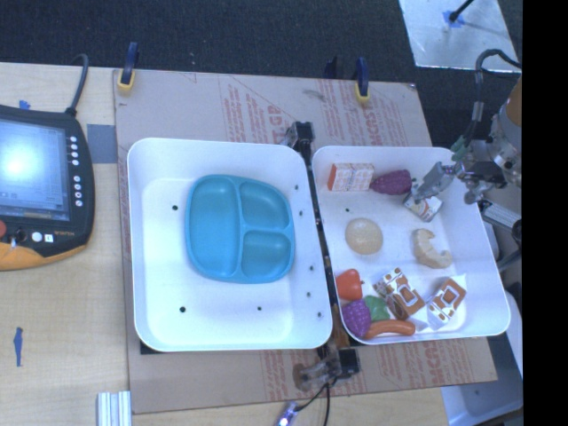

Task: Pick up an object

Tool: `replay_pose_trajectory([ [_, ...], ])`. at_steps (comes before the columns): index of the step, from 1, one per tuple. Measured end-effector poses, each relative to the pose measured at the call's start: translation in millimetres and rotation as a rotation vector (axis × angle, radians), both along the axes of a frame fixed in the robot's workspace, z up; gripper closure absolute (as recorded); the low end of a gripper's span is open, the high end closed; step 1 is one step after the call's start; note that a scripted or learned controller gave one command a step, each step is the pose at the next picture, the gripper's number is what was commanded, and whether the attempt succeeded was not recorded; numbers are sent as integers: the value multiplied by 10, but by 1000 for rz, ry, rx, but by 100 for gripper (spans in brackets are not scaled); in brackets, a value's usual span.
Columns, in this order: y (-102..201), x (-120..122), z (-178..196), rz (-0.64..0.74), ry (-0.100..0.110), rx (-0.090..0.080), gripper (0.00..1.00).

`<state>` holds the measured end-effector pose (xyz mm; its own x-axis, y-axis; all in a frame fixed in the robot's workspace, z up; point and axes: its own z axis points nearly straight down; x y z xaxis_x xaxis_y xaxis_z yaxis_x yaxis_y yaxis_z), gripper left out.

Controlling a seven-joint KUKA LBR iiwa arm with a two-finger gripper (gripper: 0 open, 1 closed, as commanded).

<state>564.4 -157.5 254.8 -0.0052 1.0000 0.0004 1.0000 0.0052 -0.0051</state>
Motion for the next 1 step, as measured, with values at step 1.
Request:
replay_pose_trajectory([
  [1, -93, 872, -1650, 2, 3, -1, 0],
])
